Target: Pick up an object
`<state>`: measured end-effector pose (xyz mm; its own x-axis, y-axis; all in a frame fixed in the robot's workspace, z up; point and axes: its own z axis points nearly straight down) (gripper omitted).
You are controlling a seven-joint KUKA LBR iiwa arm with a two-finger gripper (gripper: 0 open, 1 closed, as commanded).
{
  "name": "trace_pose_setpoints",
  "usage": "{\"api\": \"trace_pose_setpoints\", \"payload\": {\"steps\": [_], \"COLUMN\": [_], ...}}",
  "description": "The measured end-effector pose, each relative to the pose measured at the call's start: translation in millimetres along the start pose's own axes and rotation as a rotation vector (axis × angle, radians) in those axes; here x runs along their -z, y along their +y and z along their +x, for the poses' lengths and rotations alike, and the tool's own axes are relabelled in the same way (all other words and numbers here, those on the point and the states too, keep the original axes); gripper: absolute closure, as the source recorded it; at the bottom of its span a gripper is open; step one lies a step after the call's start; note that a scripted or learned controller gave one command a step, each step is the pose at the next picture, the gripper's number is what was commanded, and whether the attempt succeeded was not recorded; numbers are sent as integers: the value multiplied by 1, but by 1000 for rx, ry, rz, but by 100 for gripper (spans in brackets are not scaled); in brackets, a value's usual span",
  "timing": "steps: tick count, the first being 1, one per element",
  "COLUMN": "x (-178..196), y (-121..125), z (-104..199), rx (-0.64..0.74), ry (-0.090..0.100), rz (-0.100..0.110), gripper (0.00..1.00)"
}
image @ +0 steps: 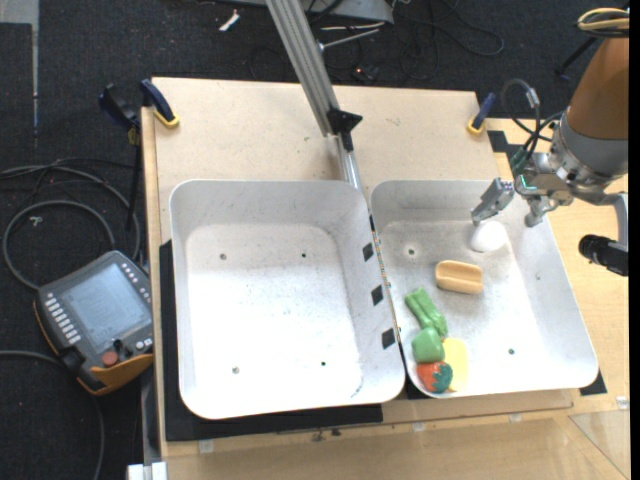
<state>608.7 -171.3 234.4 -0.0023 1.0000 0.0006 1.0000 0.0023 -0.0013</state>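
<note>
Nearest the lower edge, in the front left corner of the right bin [560, 298]: a red and orange toy [435, 375] lying against a pale yellow piece [456, 354], both touching a green pepper-shaped toy [427, 344]. Just behind that, a second green piece [423, 307], elongated, angled toward the divider between the bins. Further back, near mid-floor of the same bin, a tan bun-shaped object [459, 276], lying flat, apart from the green pieces. Beyond it, a small white rounded object [488, 236], resting on the bin floor close to the rear wall.

Directly above and just behind the white object: gripper [518, 204], reaching in from the right, fingers spread apart, one tip to the upper left of the white object and the other well to its right. Nothing seen between the fingers. Contact between the left fingertip and the white object not determinable. Orange band and grey wrist of the arm [600, 108] visible at the right margin.

Left bin [190, 268]: white floor, speckled, with a few small dark marks.

Far side of the bench [260, 133]: clamps at both rear corners, a slanted metal rail [305, 53] running down to the bin divider. On the floor at left, a handheld control pendant [95, 313] with cable.
</note>
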Motion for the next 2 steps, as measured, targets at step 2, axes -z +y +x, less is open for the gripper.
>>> {"api": "trace_pose_setpoints", "payload": {"steps": [2], "x": [-102], "y": [-2], "z": [5], "rx": [0], "ry": [0], "rz": [3], "gripper": [0]}}
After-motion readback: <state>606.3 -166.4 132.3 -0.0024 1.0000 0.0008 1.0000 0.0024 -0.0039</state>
